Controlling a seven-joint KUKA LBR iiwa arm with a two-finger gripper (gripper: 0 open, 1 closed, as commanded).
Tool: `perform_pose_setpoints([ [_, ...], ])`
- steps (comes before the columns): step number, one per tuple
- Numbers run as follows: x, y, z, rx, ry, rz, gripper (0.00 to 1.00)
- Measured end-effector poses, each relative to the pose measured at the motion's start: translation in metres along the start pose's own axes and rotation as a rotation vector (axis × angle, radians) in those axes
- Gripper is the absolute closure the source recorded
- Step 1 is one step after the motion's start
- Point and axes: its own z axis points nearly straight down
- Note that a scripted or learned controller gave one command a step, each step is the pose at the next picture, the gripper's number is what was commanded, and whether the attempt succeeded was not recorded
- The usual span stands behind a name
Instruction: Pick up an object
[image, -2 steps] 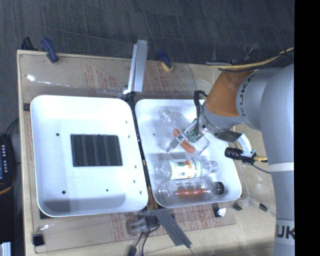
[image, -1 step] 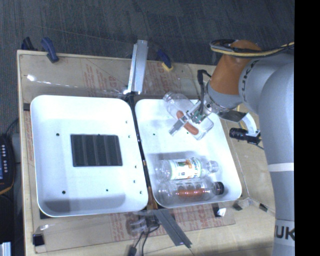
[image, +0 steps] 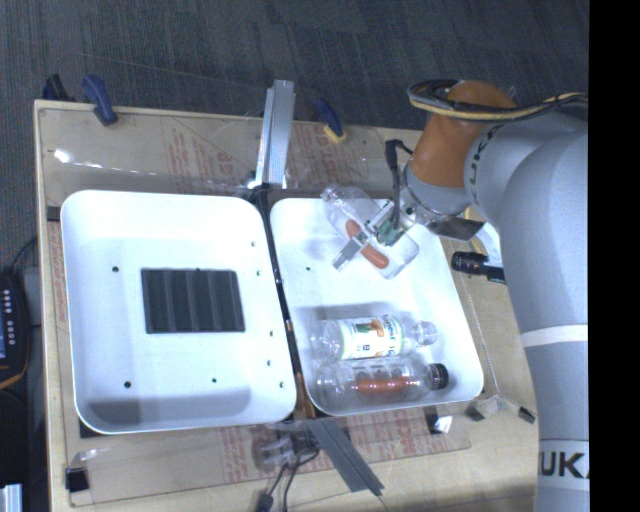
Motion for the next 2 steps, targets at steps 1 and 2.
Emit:
perform_pose_setpoints([
  [1,0.000,0.001,0.000,-0.001,0.000,-0.001,0.00],
  [2,0.000,0.002,-0.011,-0.002,-0.001,-0.005,1.00],
])
